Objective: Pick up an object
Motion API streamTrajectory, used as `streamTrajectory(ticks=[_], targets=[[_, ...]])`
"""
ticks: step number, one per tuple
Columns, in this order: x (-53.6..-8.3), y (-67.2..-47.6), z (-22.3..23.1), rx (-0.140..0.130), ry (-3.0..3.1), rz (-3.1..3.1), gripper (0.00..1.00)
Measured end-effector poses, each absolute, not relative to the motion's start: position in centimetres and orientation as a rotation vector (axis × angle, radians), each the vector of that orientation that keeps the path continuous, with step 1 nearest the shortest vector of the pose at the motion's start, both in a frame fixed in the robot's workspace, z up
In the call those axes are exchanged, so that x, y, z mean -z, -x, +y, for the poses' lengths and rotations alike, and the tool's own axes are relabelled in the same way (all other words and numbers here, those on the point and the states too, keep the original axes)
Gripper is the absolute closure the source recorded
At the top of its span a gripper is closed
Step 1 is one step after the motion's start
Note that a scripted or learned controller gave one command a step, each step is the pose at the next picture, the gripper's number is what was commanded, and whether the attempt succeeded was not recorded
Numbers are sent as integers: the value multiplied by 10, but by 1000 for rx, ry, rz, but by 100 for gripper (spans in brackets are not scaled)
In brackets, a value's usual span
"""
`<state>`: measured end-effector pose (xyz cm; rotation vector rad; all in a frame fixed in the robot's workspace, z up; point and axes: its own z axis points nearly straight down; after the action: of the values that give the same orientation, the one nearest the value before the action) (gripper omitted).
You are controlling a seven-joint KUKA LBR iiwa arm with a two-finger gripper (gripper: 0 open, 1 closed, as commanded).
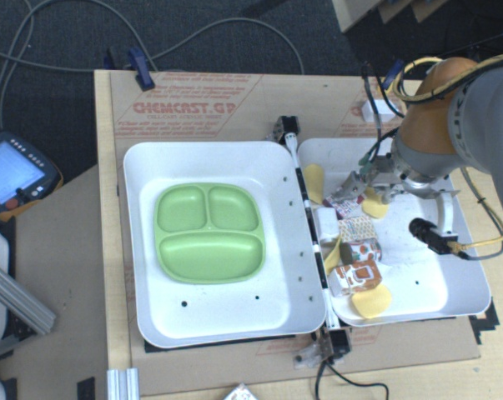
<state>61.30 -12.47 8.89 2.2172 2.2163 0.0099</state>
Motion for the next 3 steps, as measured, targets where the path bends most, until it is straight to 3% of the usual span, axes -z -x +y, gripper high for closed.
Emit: streamTrajectory(ticks=[1, 2, 3], targets=[[-85, -662, -110, -1, -2219, 2222, 0], [-85, -611, -111, 1, -2223, 2222, 0], [-85, -577, -115, 1, -2223, 2222, 0]])
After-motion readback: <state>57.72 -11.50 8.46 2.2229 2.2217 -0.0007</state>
